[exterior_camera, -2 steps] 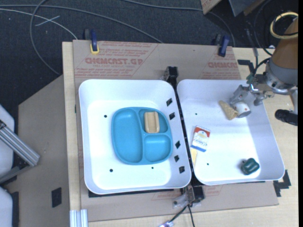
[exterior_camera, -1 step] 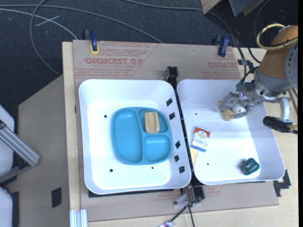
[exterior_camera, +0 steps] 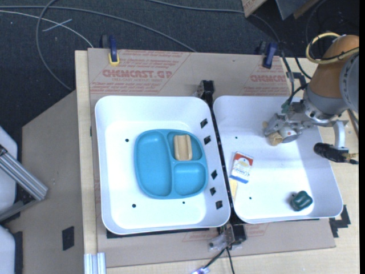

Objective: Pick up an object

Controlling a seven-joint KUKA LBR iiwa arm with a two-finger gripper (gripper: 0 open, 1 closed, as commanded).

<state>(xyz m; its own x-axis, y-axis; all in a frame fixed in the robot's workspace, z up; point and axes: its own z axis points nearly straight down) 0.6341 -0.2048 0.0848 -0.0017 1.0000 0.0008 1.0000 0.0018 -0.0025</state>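
Note:
My gripper [exterior_camera: 278,131] hangs low over the far right part of the right bin [exterior_camera: 268,207], on the grey arm with the orange band [exterior_camera: 331,67]. A small tan object [exterior_camera: 276,140] shows right at its tip, partly covered by it; whether it is held is unclear. A small white packet with red and blue print [exterior_camera: 241,168] lies at the bin's left-centre. A dark green lump [exterior_camera: 300,200] rests near the bin's front right corner. In the left bin [exterior_camera: 114,210] a blue divided plate [exterior_camera: 154,170] carries a tan block [exterior_camera: 182,147] in its far right compartment.
A black divider with clips [exterior_camera: 212,153] runs between the two bins. Blue clamps [exterior_camera: 113,49] [exterior_camera: 268,54] hold the cardboard sheet at the bench's far edge. A black part [exterior_camera: 333,151] sticks out over the right bin's right rim. Cables lie on the dark floor behind.

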